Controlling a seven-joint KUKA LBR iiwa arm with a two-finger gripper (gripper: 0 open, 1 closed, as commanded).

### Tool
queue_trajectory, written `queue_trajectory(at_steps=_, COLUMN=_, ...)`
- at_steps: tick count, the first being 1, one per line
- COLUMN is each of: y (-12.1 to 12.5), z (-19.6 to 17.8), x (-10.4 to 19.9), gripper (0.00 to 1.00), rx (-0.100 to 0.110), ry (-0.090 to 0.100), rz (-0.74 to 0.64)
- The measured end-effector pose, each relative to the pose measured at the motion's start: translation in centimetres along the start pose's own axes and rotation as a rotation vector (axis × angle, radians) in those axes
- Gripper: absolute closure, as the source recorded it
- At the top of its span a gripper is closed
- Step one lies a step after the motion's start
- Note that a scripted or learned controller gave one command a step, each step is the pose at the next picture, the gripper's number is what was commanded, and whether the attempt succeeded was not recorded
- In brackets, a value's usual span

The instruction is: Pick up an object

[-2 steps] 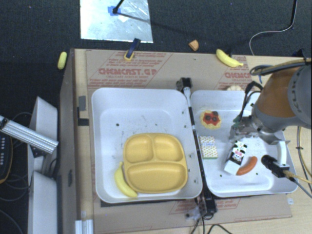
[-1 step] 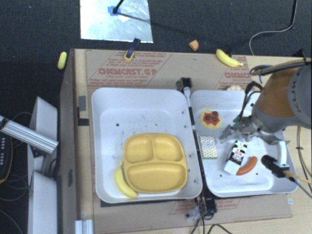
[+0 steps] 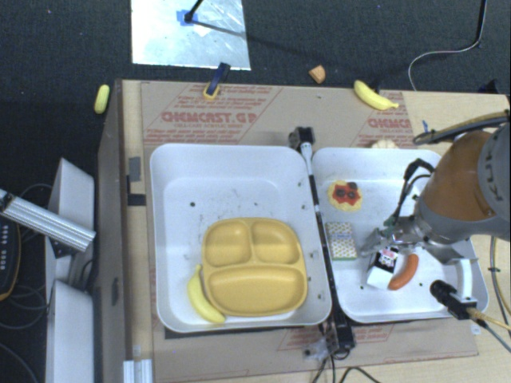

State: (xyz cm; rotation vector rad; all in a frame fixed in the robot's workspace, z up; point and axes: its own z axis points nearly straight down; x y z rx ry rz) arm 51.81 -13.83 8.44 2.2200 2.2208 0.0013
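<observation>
My gripper point(image 3: 389, 247) hangs low in the right bin point(image 3: 375, 166), near its front, with the arm reaching in from the right. Directly beneath and touching it in the view lie a small white box with a black and red label point(image 3: 380, 271) and an orange sausage point(image 3: 404, 271). Whether either one is gripped is hidden. A speckled pale pad point(image 3: 342, 240) lies just left of the gripper. Further back sits a round yellow and red piece point(image 3: 345, 195).
The left bin point(image 3: 184, 174) holds a yellow divided plate point(image 3: 254, 264) with a banana point(image 3: 202, 295) against its front left edge. A ridge point(image 3: 317, 214) separates the bins. On the bench behind them lie another banana point(image 3: 374, 95) and a small orange piece point(image 3: 318, 73).
</observation>
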Motion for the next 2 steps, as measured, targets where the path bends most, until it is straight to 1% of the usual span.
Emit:
queue_trajectory(at_steps=1, y=0.2, z=-1.2, x=0.0, gripper=1.0, rx=-0.004, ry=0.0, rz=-0.001)
queue_trajectory(at_steps=2, y=0.5, z=-10.1, x=12.0, gripper=1.0, rx=-0.002, ry=0.002, rz=-0.004)
